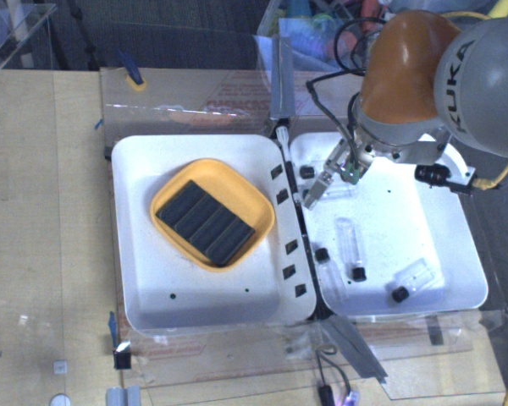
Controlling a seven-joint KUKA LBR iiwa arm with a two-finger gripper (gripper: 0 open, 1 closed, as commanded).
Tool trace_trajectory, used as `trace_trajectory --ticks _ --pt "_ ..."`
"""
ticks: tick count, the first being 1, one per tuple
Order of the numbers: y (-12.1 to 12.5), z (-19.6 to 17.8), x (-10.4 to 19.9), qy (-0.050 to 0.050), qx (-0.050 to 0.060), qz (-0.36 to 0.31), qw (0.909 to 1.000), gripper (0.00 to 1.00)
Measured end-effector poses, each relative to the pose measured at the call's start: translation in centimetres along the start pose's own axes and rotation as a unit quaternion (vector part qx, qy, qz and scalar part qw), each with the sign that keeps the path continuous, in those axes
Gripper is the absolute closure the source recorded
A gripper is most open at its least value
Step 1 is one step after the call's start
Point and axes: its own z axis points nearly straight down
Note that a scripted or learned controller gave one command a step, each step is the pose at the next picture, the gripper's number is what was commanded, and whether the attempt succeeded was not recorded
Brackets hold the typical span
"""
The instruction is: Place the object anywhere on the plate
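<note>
One block [206, 220] is sitting on the plate [258, 212] already; my gripper [315, 189] is hovering away, fingers looking pressed together, pinching nothing.

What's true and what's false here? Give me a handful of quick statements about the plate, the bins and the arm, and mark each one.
1. The yellow plate sits in the left bin. True.
2. A dark ridged rectangular object lies on the plate. True.
3. The tool hangs over the left bin's far left corner. False: it is at the right bin's left side, close to the divider between the bins.
4. Two clear vials with black caps lie in the right bin. True.
5. The plate is round and blue. False: it is yellow and roughly square with rounded corners.
</note>
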Motion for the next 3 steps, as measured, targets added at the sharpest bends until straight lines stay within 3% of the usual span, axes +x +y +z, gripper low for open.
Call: trace_trajectory --ticks 1,2,3 --pt "0.1 -1.1 -0.1 -0.002 -0.003 0.001 1.0 1.0" --pt "2.3 -2.1 -1.0 -0.001 -0.001 -0.097 0.9953 1.0" --pt "1.1 0.0 -0.2 0.002 0.001 -0.192 0.9815 1.0"
